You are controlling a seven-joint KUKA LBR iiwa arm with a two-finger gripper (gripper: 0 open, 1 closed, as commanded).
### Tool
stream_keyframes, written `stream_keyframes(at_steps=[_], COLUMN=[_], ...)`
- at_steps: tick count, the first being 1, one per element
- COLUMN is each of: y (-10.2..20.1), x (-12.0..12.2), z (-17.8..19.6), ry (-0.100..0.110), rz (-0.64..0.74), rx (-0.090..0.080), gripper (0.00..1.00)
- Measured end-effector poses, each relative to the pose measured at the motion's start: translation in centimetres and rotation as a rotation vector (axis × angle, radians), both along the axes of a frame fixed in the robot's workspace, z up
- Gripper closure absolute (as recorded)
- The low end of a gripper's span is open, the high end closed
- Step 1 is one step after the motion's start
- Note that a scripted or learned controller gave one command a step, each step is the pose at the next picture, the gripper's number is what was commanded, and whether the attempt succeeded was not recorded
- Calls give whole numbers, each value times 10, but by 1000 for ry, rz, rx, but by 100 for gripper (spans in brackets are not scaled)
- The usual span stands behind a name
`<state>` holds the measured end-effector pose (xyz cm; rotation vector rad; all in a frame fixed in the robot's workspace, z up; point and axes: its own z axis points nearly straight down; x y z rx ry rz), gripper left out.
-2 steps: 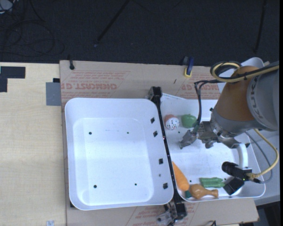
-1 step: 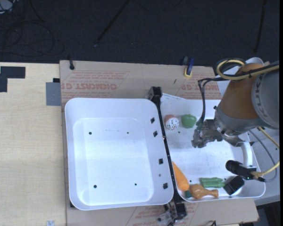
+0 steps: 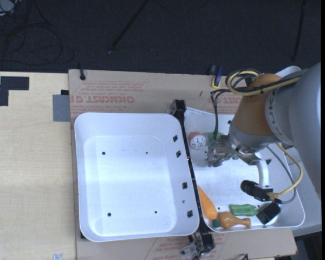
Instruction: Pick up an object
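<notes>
Spotted ball (image 3: 197, 141), pale with small orange dots, sits in the right bin (image 3: 227, 182) at the eleven o'clock corner, close against the black divider (image 3: 185, 156) that runs between the two bins. The gripper (image 3: 214, 160) hangs just beside it, with the ball at about ten o'clock from it and a sliver of white floor between them. From where I stand I cannot tell whether the gripper is open or closed, and nothing shows in its hold. The grey arm (image 3: 292, 110) with its orange band reaches in from three o'clock.

At six o'clock from the gripper, an orange carrot (image 3: 207, 202) lies along the divider. Beside it, at the bin's six o'clock edge, lies a tan drumstick-shaped toy (image 3: 233, 220), and a flat green piece (image 3: 242, 209) lies just above that. The left bin (image 3: 124, 118) lies at nine o'clock, its white floor marked by a few small dark dots. Both bins rest on a cardboard sheet (image 3: 124, 91) with red print.
</notes>
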<state>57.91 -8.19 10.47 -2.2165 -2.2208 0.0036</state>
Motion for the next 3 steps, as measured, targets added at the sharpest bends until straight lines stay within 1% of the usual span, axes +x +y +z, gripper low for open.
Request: stream_keyframes(at_steps=[1,2,3], y=[55,132,227], x=[-1,-17,19], z=[88,82,178], ry=[-9,1,-14], rz=[4,5,9], rx=[2,2,5], gripper=[100,100,100])
